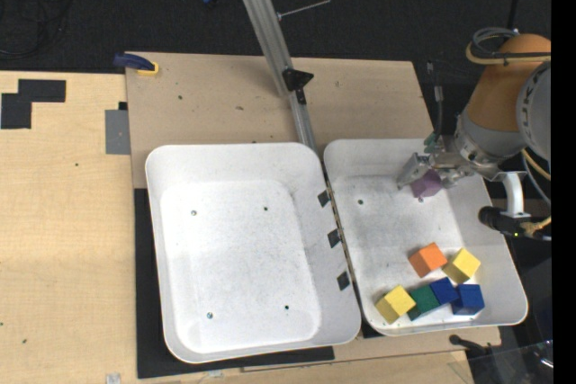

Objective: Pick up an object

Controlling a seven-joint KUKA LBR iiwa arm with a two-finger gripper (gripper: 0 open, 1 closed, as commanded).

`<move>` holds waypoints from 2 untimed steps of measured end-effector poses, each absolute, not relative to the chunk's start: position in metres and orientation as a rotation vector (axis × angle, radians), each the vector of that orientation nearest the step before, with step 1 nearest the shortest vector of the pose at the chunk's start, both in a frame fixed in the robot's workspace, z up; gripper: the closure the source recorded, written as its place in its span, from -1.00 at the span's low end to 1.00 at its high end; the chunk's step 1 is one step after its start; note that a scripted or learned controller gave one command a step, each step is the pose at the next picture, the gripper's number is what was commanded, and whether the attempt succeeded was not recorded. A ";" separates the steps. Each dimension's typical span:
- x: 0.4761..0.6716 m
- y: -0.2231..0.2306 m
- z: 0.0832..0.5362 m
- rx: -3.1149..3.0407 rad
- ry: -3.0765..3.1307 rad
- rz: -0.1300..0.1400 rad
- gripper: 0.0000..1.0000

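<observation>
My gripper (431,175) hangs over the far part of the right bin (378,166), below the grey wrist and orange band. A small purple block (427,185) sits between its two metal fingers, which close on it from left and right. Near the bin's front right corner lies a cluster of blocks: an orange one (427,259), two yellow ones (463,265) (394,304), a green one (422,299) and two blue ones (445,290) (468,299).
The left bin (171,193) stands beside the right one, joined by black clips (331,236). A slanted metal rail (270,31) rises behind the bins. Wooden bench surface surrounds both.
</observation>
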State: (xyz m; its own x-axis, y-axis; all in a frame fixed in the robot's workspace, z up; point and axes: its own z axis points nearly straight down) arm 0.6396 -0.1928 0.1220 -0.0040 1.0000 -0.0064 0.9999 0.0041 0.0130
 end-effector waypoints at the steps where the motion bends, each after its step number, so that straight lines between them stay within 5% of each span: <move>1: 0.640 -0.193 0.132 2.208 2.216 0.010 1.00; 2: 0.634 -0.199 0.181 2.219 2.220 0.001 1.00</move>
